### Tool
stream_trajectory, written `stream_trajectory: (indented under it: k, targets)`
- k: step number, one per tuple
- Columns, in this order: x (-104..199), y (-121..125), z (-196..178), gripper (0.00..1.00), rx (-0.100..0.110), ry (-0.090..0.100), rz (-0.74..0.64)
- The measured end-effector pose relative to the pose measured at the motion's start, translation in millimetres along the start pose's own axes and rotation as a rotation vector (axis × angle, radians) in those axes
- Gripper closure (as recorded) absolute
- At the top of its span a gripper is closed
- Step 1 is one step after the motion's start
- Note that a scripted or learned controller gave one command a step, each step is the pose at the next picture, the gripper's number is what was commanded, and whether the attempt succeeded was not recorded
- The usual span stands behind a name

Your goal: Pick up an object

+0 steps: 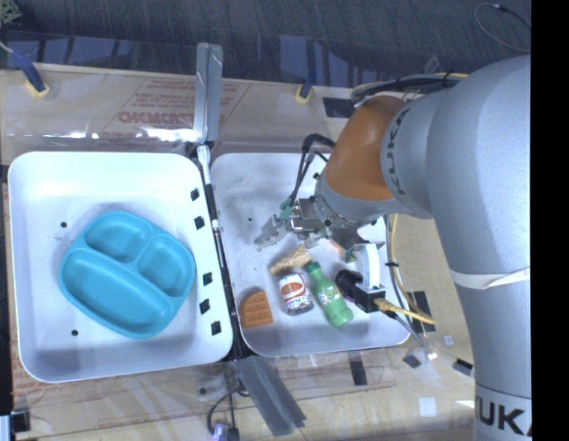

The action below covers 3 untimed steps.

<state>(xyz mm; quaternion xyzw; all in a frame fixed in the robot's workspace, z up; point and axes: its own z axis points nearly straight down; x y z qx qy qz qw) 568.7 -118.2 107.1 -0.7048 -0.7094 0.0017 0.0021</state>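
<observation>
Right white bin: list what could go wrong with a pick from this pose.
1. The small red-labelled can, green plastic bottle and tan bread-like piece lie close together in the right white bin, so the gripper may nudge a neighbour or close on two things.
2. The flat orange-brown cracker lies near the bin's front wall, leaving little room for the gripper.

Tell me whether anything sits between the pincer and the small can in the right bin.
Nothing visible does. The pincer hangs over the right bin, up and left of the small can. A tan item lies just above the can, close to a direct path, and the green bottle lies right of it.
</observation>
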Motion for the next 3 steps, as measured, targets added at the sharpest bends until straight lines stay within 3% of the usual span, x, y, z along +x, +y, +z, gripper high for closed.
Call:
stream_trajectory:
  k: [1,2,3]
  targets:
    - [-33.3,-75.6,16.6,0.00,-0.001,0.001,0.000]
    - [-32.6,-75.0,7.0,1.00,-0.001,0.000,-0.007]
    - [-35.7,-66.8,-148.6,1.00,-0.005,-0.001,0.000]
